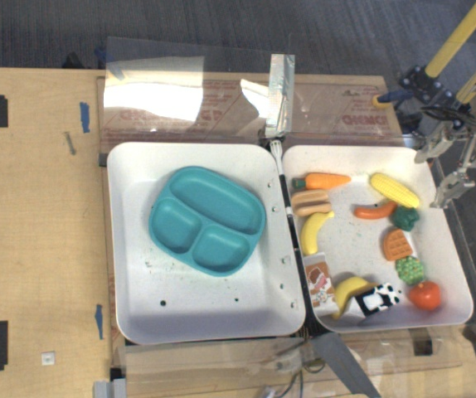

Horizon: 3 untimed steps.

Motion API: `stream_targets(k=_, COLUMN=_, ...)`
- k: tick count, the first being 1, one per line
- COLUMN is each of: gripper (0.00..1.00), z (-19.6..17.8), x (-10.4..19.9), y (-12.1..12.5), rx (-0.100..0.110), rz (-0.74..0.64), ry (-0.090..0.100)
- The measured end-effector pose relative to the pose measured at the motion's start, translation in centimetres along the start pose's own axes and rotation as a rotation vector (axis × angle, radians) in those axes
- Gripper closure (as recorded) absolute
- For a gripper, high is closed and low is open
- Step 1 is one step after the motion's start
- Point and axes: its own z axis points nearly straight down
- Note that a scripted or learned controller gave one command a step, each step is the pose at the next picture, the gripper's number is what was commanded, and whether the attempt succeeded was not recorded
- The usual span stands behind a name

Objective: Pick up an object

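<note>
On the desk (31, 222), the left bin (130, 305) carries a teal divided plate (208, 220) with three compartments, lying flat and turned slightly askew. Just beside it, the right bin (449, 247) holds a scatter of toy foods. Along its left wall, from the far end to the near end, lie a hot dog (310, 201), a banana (313, 231) and a small printed packet (318, 282). A carrot (327, 181) sits at the far end just above the hot dog. Near the front edge, a second banana (350, 291) touches a black-and-white toy cow (379, 298). Further right come a red chili (374, 211), a corn cob (394, 190), a dark green broccoli piece (404, 218), an orange waffle-like slice (398, 244), a bumpy green item (410, 269) and a tomato (425, 295) in the near right corner.

The end effector (454, 187) hangs at the far right corner of the right bin, over its rim, well apart from the corn cob, with the arm's wrist hardware above it at the frame's right edge. It appears to carry nothing, though its fingers are too blurred against the cabling to tell how they stand.
</note>
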Motion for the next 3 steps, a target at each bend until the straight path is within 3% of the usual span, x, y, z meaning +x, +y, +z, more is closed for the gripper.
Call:
stream_targets(k=1, gripper=0.00, z=14.0, x=2.4, y=-0.1, rx=0.002, rz=-0.094, ry=-0.005)
stream_targets(k=2, gripper=0.00, z=16.1, x=5.3, y=0.1, rx=0.001, rz=-0.169, ry=-0.004)
stream_targets(k=3, gripper=0.00, z=15.7, x=-1.3, y=7.9, rx=-0.005, rz=-0.084, ry=-0.002)
